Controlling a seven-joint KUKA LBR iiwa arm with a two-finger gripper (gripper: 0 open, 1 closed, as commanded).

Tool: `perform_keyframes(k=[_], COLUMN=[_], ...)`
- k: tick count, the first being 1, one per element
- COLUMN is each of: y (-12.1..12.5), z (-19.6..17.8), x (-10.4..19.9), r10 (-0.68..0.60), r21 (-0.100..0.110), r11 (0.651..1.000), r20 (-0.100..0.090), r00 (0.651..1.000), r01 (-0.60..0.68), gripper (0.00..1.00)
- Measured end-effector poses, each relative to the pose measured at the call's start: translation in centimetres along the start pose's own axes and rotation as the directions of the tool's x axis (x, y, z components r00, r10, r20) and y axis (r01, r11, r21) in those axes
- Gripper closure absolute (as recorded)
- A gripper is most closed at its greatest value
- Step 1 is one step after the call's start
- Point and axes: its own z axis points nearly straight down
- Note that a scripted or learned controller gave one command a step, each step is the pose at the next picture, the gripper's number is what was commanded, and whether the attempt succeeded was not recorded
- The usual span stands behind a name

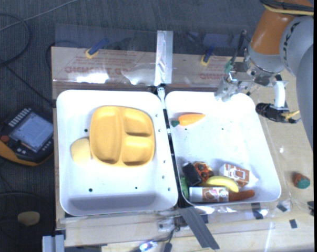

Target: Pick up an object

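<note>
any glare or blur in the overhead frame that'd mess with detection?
Camera view: glare washes out the clear plastic sheet behind the bins and the near rim of the right bin; the left bin shades grey at its near edge; the hand looks soft and low in detail; the carrot and yellow tray read cleanly.

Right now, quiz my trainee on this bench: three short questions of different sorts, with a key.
1. True or false: the yellow tray lies in the left bin.
2. Which lies nearest the tool? A carrot, B banana, C tray.
3. Fill in: the banana lies in the ___ bin, near its front edge.

Key: 1 true; 2 A; 3 right.
</note>
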Motion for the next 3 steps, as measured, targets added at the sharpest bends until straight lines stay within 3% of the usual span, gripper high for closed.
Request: perform_keyframes(k=[1, 2, 3], y=[-0.8, 0.4, -6.0], z=[2.7, 11.8, 11.7], x=[6.0, 3.7, 4.5], r10=[0.125, -0.141, -0.171], r21=[0.003, -0.011, -0.014], r11=[0.992, 0.990, 0.985], r20=[0.000, 0.006, 0.007], r00=[0.992, 0.990, 0.985], r01=[-0.125, 0.141, 0.171], gripper=[0.00, 0.00, 0.00])
